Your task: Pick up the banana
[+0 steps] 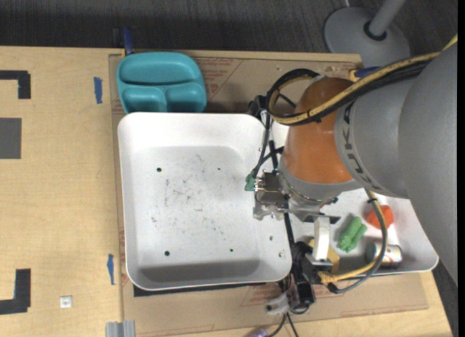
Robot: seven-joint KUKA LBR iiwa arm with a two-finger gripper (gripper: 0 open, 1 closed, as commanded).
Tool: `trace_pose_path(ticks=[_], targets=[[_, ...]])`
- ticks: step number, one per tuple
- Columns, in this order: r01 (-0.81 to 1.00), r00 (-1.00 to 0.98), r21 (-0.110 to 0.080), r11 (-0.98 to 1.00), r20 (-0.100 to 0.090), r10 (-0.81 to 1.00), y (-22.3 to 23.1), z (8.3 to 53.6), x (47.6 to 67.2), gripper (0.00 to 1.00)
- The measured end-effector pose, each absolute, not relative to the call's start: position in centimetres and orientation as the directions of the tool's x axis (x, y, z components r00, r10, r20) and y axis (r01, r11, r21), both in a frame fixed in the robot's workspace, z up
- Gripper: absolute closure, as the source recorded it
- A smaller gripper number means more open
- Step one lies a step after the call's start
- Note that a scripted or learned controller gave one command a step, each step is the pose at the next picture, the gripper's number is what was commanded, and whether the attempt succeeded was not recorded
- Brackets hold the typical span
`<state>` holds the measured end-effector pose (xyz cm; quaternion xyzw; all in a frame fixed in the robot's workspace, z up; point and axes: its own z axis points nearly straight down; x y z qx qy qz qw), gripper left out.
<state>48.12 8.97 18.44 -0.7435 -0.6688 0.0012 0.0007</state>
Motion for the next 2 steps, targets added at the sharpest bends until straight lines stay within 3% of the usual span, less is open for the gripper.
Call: trace_pose_path(ticks=[1,2], targets=[[0.997,-0.073,0.001,0.073,0.002,0.997,16.9,8.6,49.6,1.0],[1.0,-0.006,-0.001,0.006,0.0,1.0,13.7,18.2,48.1,1.0]])
